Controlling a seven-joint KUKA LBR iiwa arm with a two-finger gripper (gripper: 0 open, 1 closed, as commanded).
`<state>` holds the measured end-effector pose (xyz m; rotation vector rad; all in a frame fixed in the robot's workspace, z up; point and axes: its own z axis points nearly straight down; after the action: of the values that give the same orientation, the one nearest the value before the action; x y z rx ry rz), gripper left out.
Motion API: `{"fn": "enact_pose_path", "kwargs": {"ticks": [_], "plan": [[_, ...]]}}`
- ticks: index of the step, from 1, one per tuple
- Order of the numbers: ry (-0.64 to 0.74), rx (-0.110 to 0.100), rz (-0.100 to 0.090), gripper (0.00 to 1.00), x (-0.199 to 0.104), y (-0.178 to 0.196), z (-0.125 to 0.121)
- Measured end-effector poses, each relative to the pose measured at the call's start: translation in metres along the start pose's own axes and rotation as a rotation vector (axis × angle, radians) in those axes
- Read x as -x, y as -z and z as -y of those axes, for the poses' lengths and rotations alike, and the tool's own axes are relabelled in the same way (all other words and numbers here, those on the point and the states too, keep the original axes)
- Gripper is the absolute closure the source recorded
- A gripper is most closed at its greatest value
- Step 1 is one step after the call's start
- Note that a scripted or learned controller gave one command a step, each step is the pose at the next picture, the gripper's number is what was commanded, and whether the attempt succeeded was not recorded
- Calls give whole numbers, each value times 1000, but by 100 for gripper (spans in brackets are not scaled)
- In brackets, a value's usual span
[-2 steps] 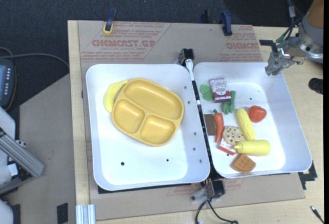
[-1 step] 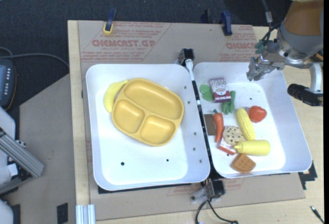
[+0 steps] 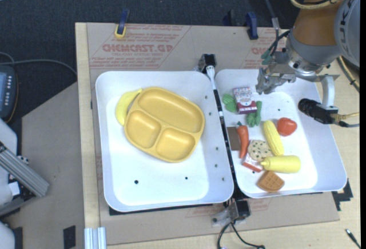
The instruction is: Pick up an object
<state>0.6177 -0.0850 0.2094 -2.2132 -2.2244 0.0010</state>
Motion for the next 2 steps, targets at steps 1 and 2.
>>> {"fn": "enact_pose_path", "kwargs": {"ticks": [1,2], "plan": [[1,2,0,100,-51,20,9],[0,4,1,100,-94,18,3]]}}
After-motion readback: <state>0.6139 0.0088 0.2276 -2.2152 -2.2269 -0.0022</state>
